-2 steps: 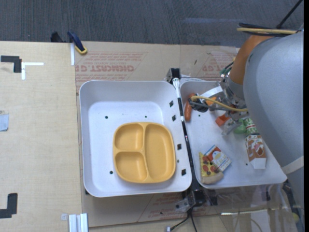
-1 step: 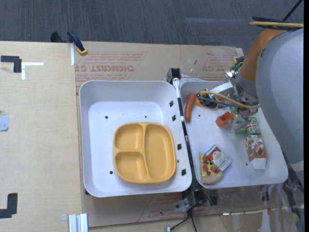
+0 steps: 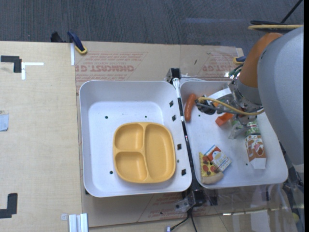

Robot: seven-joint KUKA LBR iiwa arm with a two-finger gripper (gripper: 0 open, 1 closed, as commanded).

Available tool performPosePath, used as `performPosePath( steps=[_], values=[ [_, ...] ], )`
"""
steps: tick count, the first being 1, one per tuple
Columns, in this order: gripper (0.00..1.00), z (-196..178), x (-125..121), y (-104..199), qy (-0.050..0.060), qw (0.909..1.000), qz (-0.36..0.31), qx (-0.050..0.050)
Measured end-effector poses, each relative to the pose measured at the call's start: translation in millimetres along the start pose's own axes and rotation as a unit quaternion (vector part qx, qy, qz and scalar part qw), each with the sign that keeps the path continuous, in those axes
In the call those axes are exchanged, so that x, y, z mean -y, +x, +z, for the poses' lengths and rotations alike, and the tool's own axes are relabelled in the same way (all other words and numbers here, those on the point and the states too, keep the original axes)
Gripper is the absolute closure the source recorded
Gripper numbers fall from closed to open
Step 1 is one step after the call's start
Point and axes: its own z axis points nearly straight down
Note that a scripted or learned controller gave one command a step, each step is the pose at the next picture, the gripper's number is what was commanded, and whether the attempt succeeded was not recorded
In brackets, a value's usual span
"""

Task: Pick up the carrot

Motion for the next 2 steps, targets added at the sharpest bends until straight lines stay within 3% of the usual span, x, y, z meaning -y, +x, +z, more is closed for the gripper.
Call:
performPosePath(
  steps=[1, 2],
  values=[
    [0.0, -43.8, -45.2, -29.8, -0.002, 1.0, -0.003, -0.002],
    [0.0, 35.2, -17.5, 11.3, 0.0, 1.0, -0.007, -0.001]
  ],
)
